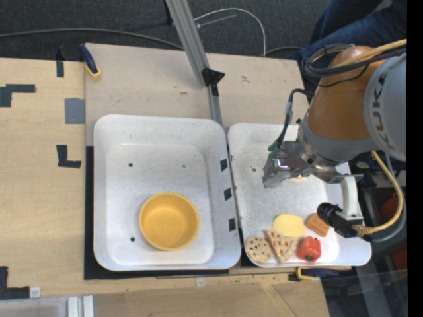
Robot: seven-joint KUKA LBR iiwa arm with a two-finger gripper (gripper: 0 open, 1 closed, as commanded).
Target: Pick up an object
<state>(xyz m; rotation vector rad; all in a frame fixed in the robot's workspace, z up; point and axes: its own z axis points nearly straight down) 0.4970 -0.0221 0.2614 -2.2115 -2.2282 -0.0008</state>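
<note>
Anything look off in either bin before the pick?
Nothing spilled, tipped or broken. The yellow bowl sits upright in the left bin. In the right bin, the small items, including a yellow piece, a red piece and a round cracker, are bunched at the near edge, touching. The gripper is above bare floor.

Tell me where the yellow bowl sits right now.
The yellow bowl sits in the left bin, toward its near edge and alone there, across the divider from the cluster of food pieces in the right bin.
</note>
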